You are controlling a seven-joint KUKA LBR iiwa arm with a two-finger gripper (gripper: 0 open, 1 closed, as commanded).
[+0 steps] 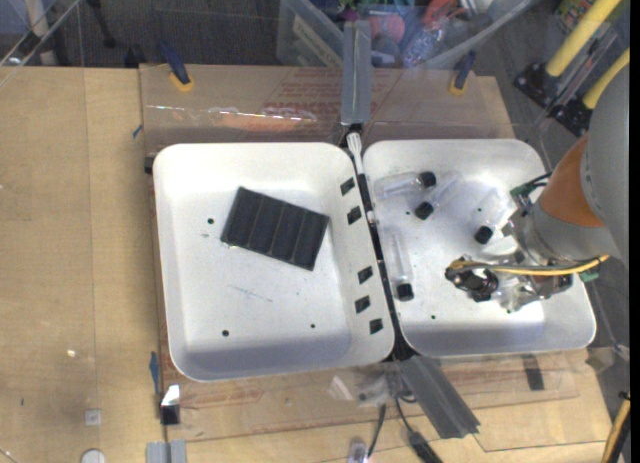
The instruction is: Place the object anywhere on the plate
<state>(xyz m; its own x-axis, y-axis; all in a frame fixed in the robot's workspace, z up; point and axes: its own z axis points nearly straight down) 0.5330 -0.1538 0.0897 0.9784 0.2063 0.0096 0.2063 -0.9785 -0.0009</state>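
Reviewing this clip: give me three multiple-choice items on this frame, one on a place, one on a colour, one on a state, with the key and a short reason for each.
1. Where does the dark ribbed plate lie?
A. in the left bin
B. in the right bin
C. on the bench outside the bins

2. What colour is the band above the arm's wrist?
A. green
B. orange
C. blue

3. How does the plate sit?
A. propped upright against the bin wall
B. flat, turned at an angle to the bin's edges
C. hanging over the bin's rim

Key: 1 A, the plate rests on the floor of the left bin. 2 B, the orange band shows over the right bin. 3 B, it lies flat and skewed.
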